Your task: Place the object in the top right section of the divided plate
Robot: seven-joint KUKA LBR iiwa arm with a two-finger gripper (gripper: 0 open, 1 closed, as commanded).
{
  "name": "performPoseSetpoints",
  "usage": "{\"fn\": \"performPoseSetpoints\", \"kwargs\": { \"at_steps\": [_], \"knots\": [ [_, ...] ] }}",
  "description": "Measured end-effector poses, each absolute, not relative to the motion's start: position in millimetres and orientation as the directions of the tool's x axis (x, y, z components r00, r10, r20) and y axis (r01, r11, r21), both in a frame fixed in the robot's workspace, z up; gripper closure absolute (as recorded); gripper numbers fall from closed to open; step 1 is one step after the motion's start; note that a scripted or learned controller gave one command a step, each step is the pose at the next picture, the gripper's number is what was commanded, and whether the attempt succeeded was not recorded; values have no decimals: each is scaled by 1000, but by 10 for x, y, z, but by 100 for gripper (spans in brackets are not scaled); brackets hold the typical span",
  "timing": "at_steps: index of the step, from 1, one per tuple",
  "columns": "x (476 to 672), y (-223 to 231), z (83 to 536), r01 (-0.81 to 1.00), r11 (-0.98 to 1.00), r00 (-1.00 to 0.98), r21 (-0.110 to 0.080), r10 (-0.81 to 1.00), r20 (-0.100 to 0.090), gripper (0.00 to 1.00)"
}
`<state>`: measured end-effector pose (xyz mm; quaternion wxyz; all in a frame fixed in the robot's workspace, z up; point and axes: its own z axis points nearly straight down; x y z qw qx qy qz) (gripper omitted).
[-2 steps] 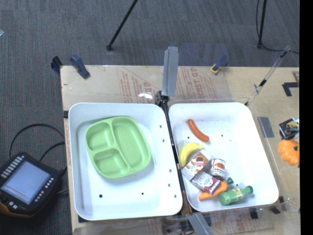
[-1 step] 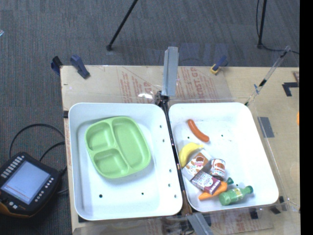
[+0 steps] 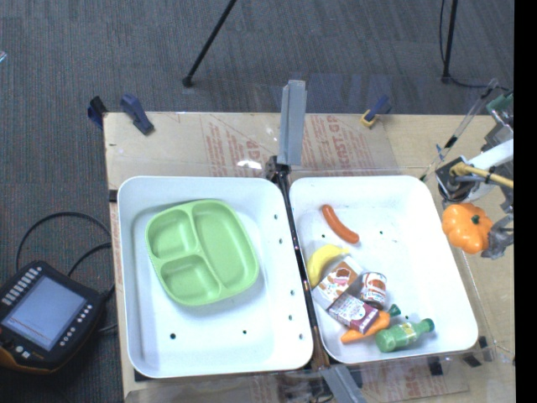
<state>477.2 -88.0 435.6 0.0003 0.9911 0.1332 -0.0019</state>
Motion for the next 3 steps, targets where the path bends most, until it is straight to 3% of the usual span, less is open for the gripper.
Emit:
{"fn": "performPoseSetpoints", "kwargs": {
  "at_steps": [1, 2, 3],
  "knots": [
    [4737, -863, 1811, 210, -978, 978, -6, 210, -9, 100],
    [4916, 435, 2689, 199, -980, 980, -1, 199, -6, 100],
    [4753, 1641, 1911, 223, -975, 975, -1, 223, -7, 100]
  ]
}}
